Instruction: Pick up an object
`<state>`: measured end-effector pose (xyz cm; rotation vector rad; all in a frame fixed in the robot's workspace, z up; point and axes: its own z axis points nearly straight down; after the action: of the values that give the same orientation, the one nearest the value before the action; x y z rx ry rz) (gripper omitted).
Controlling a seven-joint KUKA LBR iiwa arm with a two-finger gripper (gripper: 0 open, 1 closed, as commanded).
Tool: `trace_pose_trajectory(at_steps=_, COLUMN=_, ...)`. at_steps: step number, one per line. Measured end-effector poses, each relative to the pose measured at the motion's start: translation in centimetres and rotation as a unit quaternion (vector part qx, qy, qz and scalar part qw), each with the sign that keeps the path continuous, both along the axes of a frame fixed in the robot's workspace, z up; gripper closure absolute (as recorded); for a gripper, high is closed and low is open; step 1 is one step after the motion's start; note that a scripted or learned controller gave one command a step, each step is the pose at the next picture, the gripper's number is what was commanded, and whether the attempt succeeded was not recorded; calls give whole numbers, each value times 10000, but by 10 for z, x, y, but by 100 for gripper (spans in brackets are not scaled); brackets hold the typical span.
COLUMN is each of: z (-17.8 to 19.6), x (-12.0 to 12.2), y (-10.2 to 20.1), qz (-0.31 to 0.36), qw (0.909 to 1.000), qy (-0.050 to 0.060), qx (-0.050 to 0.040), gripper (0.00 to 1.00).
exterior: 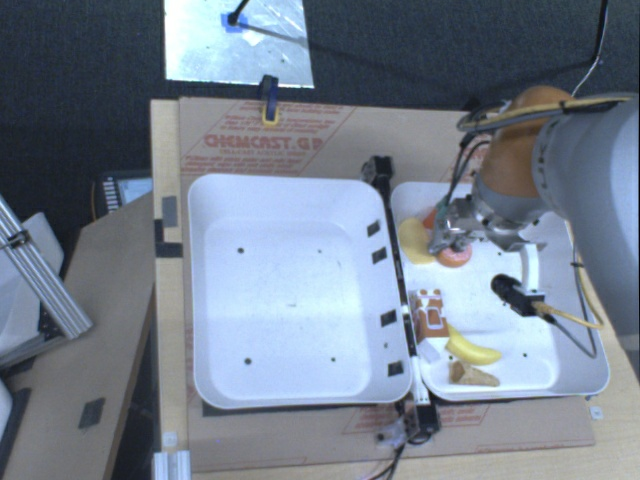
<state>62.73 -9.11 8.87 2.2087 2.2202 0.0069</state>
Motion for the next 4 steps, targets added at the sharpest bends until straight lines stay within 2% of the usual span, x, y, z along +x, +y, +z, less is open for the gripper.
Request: trace_pose_trajectory(at_steps=4, z=44, x=3, y=-1, qz=25, qw=10000, qy=-61, qx=-5, gripper=100)
